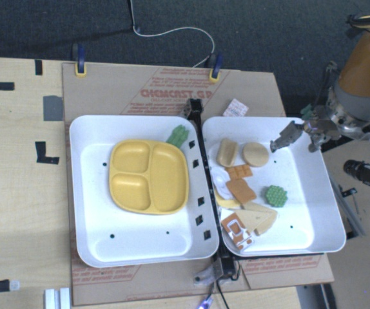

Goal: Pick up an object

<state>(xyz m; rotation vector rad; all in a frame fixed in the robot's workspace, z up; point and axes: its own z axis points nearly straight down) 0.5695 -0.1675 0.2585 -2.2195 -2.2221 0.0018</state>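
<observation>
My gripper [296, 143] hangs over the upper right part of the right bin [314, 192], open, with nothing between its fingers. Below and left of it lie a round tan piece [256, 154] and an oblong tan piece [227, 153]. Further down are two orange crackers [240, 182], a green bumpy ball [275, 195], a pale wedge [262, 217] and an orange-and-white patterned item [236, 230]. A thin yellow strip [227, 202] lies beside the crackers.
The left bin [88, 192] holds a yellow divided plate [149, 176] and a green item [177, 135] at its top right corner. A white tag [235, 108] lies on the cardboard behind the bins. Black clips [199, 192] join the bins.
</observation>
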